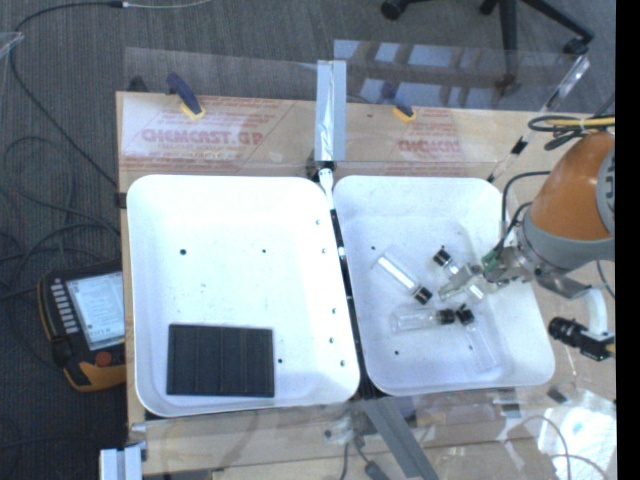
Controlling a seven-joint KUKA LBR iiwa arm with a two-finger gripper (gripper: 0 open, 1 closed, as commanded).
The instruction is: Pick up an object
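Several clear plastic tubes with black caps (pixel 418 293) lay scattered in the right bin (pixel 400 208), just left of the gripper (pixel 478 280), which hung low over them; its grip state could not be told. The grey arm (pixel 570 213) reached in from the right bin's right side, orange band uppermost. A flat, ribbed black panel (pixel 220 360) lay in the left bin (pixel 200 218), well apart.

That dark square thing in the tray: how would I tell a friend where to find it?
Look at the left white bin of the two. In its near corner, away from the arm, lies the dark ribbed panel, flat on the floor. It is large and black; the right bin's items are small and clear.
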